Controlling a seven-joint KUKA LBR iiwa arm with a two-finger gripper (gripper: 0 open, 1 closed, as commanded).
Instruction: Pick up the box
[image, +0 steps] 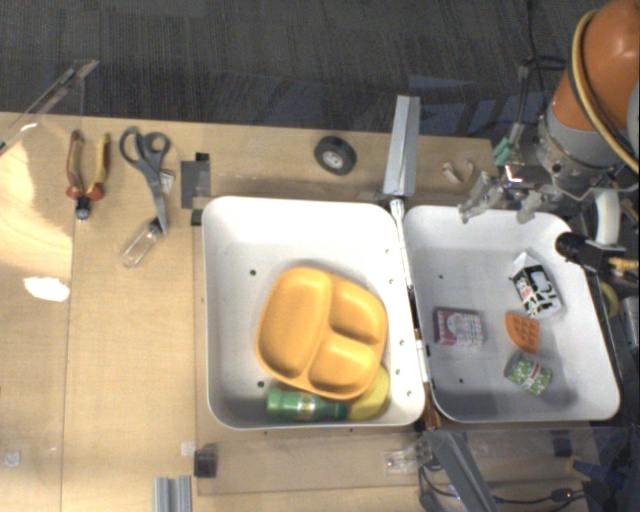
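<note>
In the right bin a small black-and-white box lies tilted near the right wall. Left of it, near the bin's middle, a flat purple-and-white box lies on the floor. My gripper hangs over the bin's far edge, up and to the left of the black-and-white box and well apart from both boxes. Its two fingers stand open with nothing between them. The grey arm with its orange band comes in from the upper right.
An orange piece and a green packet lie in the right bin below the boxes. The left bin holds a yellow divided plate, a green can and a yellow fruit. Scissors, pliers and a tape roll lie on the bench.
</note>
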